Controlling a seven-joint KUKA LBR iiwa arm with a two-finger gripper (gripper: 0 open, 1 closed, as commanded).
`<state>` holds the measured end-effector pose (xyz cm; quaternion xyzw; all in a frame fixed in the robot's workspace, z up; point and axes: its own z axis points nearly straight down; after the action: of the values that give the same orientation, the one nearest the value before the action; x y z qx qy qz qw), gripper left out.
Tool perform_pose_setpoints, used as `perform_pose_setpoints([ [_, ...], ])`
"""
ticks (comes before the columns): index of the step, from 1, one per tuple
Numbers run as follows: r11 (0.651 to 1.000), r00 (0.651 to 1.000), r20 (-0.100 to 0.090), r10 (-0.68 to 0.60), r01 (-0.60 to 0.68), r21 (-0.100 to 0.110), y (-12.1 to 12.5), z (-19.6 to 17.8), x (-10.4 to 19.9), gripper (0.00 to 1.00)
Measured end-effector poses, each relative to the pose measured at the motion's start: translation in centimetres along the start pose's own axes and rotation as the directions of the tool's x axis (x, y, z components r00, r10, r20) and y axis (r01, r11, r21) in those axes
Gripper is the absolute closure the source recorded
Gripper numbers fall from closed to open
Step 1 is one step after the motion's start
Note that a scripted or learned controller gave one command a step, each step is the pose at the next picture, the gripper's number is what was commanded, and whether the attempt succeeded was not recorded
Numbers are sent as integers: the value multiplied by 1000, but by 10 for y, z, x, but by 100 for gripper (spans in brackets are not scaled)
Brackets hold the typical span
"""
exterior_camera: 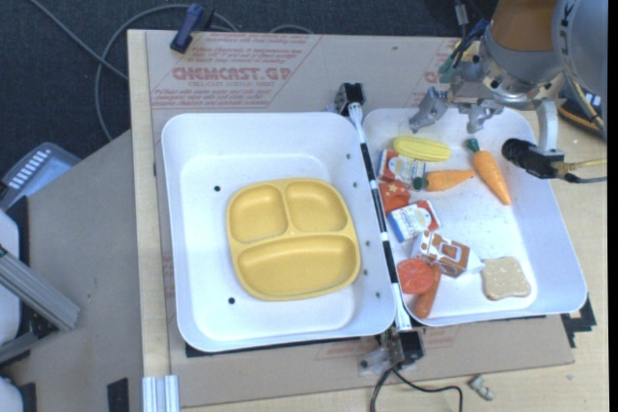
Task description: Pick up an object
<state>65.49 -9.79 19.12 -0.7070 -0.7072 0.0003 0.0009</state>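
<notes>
**Ana:** Nearest us, at the front of the right bin, I see a slice of bread, a red tomato piece and a small brown-and-white carton. Where is the arm?

**Ben:** Up at the back of that bin. The tool hangs with its two fingers spread apart and nothing between them, just above the bin's far rim. So it is open and holding nothing.

**Ana:** What could it take from there?

**Ben:** The corn cob lies just below it, and two carrots are close: one lying slantwise to the right, a smaller one beside the corn. A blue-and-white packet sits further forward.

**Ana:** And the left bin?

**Ben:** It carries a yellow divided tray, well apart from the arm.

**Ana:** So how would you do it well?

**Ben:** I'd judge the slanted carrot the cleanest pick, since it lies free of its neighbours. Turn the fingers across its narrow width, come straight down over its middle, and close only once they straddle it. The corn is riskier: it touches the red wrapper and sits near the bin wall, so a finger may catch there.
</notes>
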Motion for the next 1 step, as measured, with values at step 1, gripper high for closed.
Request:
perform_pose_setpoints([
  [1,1000,1000,1,2,-2,1,-15,62,-91,0],
])
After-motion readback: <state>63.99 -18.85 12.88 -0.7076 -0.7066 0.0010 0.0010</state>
